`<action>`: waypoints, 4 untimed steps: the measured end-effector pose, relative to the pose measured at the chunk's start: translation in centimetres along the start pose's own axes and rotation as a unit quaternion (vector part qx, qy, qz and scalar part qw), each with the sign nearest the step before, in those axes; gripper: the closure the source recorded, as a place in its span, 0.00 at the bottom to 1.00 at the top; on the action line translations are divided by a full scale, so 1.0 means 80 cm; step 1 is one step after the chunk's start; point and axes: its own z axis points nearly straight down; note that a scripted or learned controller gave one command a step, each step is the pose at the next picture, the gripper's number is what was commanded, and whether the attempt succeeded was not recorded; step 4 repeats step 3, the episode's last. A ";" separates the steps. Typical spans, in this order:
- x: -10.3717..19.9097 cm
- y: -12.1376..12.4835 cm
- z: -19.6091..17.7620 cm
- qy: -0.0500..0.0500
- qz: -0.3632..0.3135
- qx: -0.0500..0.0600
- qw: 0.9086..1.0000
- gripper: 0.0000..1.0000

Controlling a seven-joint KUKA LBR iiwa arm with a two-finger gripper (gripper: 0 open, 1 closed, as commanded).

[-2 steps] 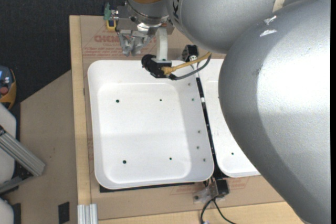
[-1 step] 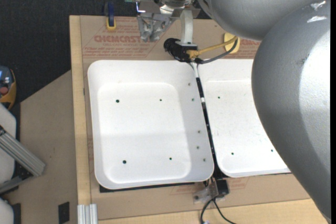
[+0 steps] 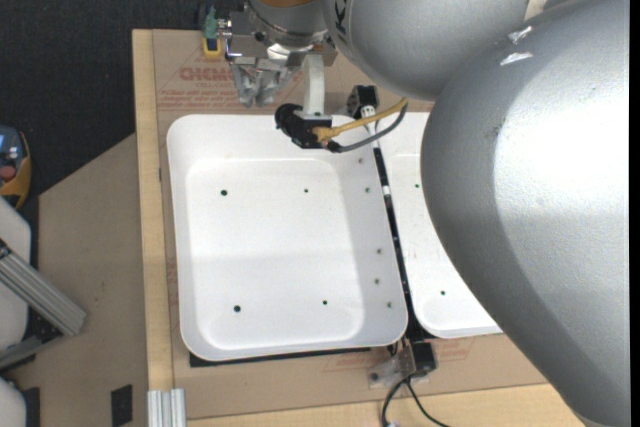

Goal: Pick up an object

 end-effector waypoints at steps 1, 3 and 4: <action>-0.035 0.002 -0.070 0.001 0.002 -0.007 1.000 1.00; -0.101 0.001 -0.079 0.000 0.004 -0.006 1.000 1.00; -0.101 0.001 -0.079 0.000 0.004 -0.006 1.000 1.00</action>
